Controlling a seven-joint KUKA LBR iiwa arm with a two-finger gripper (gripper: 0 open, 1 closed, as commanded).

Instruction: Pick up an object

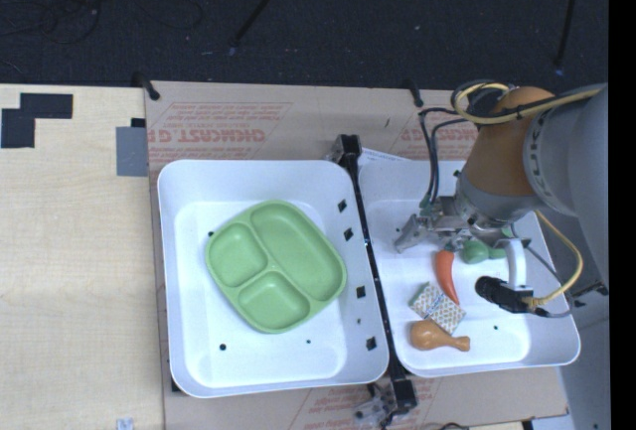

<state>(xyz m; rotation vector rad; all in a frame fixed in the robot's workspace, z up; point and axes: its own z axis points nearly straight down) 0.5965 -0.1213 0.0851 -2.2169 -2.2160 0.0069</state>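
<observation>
Orange-red tapered toy carrot (445, 275) lies in the right shallow white plastic bin (556, 351), about mid-floor, its point toward the near rim. By my reading it is light, stiff and smooth, probably moulded plastic, so it may roll or skid under a glancing touch. The thick upper end offers the better hold, taken across its width rather than along its length.

The grey-armed end effector (435, 231) hangs just above and beside that thick end; whether it is apart or together I cannot tell, and nothing shows clamped in it.

A small green rounded toy (477, 251) sits just beside the carrot's top, so a closing grip could catch both. A chequered flat packet (437, 307) touches or nearly touches the carrot's tip, and a tan toy drumstick (438, 337) lies near the bin's front.

Open floor lies toward the bin's far-left corner. The raised divider (360, 239) between the bins bounds the left. The left white bin (189, 349) on the pale wooden desk (79, 269) holds a green divided plastic plate (275, 264).
</observation>
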